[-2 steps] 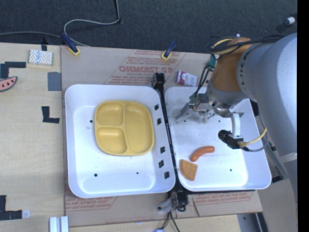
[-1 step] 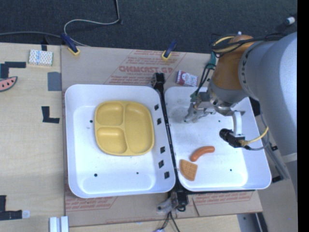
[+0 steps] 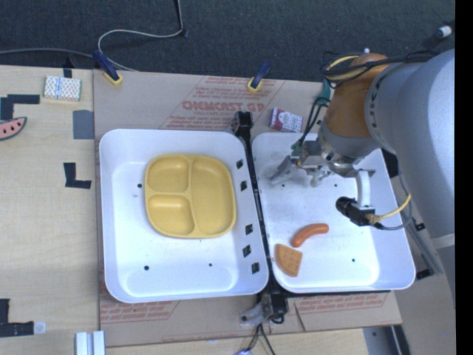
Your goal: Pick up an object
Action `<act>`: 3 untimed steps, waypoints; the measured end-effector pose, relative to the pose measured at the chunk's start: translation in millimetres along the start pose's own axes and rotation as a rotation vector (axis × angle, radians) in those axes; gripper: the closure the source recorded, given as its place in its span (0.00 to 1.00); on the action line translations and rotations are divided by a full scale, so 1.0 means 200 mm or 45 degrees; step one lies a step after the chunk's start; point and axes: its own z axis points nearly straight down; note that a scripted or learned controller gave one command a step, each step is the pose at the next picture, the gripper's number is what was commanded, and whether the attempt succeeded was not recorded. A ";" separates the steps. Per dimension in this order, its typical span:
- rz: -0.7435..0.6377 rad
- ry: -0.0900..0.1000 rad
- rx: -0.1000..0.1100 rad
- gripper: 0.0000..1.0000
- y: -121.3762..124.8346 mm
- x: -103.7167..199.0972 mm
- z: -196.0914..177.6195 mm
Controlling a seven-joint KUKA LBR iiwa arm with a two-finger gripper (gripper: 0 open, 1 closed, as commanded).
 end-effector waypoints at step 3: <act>0.000 -0.004 -0.005 0.00 -0.15 -0.01 0.09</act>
